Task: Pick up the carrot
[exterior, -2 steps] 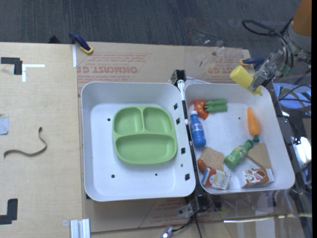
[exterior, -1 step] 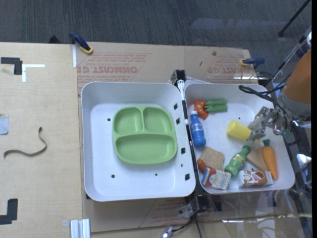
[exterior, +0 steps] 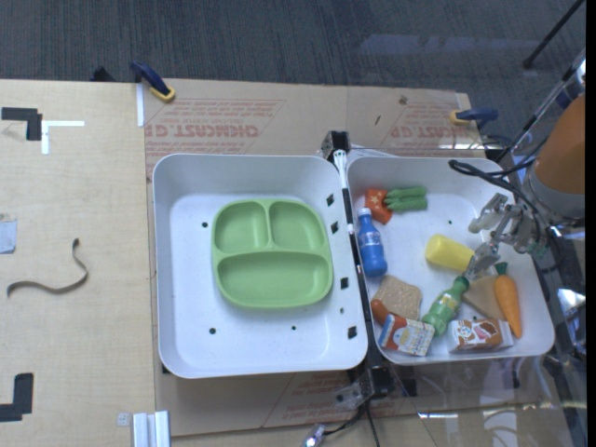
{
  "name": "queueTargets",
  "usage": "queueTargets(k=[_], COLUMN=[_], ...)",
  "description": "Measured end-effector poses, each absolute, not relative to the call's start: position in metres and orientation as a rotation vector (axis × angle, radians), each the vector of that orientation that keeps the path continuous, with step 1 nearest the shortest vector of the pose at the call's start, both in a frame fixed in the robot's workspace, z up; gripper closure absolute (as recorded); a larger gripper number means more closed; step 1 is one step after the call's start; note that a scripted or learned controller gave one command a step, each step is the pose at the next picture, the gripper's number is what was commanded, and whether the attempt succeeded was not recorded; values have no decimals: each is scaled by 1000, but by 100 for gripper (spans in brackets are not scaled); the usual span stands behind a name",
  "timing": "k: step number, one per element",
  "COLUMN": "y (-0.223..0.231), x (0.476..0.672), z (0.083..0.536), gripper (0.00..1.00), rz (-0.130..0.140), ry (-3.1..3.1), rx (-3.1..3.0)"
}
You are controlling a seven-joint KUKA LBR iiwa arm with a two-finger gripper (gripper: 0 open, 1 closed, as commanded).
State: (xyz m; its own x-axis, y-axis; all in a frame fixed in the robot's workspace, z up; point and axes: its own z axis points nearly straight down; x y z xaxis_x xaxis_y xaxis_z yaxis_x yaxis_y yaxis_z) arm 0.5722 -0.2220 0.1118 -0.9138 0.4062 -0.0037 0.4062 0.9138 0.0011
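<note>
The gripper (exterior: 491, 240) hangs spread just above the carrot (exterior: 507, 304); crowded by the wedge (exterior: 483, 297), its fingers could snag that instead.

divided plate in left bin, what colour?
Light green, plain; the camera view shows the divided plate clearly.

My gripper (exterior: 491, 240) hovers open just above the carrot (exterior: 507, 304), fingers empty, the yellow block (exterior: 449, 252) to the carrot's upper left.
</note>
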Motion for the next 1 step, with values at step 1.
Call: queueTargets(k=[1], y=[-222], x=[546], z=[99], gripper=[0], rz=[0], ry=[3132], rx=[193])
